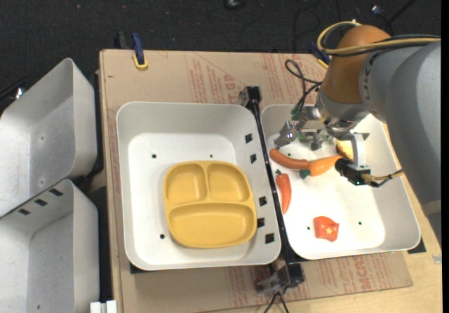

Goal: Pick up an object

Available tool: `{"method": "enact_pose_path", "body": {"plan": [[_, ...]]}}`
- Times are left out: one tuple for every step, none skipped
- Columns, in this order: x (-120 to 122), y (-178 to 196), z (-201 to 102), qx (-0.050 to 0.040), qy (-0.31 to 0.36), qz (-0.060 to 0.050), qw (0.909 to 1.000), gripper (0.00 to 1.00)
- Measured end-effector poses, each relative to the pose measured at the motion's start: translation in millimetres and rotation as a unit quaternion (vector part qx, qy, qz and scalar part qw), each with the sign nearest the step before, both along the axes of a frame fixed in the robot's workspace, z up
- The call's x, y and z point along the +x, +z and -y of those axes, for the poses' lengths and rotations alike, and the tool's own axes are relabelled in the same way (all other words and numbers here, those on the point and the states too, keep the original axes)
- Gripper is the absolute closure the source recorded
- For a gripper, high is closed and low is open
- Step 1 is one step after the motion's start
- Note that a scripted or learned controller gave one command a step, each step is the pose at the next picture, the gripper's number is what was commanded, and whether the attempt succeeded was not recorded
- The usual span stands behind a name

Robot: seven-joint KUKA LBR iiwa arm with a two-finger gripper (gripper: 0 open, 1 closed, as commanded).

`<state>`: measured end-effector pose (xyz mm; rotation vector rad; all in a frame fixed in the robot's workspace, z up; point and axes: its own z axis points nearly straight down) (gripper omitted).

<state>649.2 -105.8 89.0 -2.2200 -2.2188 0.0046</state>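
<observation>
Gripper (313, 132) low in the right bin (393, 234).
You cannot tell its opening or any hold; the hot dog (289, 158), carrot (321, 166) and chili (284, 192) lie near.

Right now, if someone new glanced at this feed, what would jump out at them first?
Probably the yellow three-compartment plastic tray, lying alone in the left white bin. Next, the grey arm with its orange band reaching into the right white bin, its gripper low over a cluster of toy food: a hot dog, an orange carrot, a red chili pepper and a red wedge.
</observation>
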Motion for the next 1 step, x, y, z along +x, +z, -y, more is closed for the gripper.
{"method": "enact_pose_path", "body": {"plan": [[1.7,13.9,0.2,-0.0004,0.000,0.003,1.0000,1.00]]}}
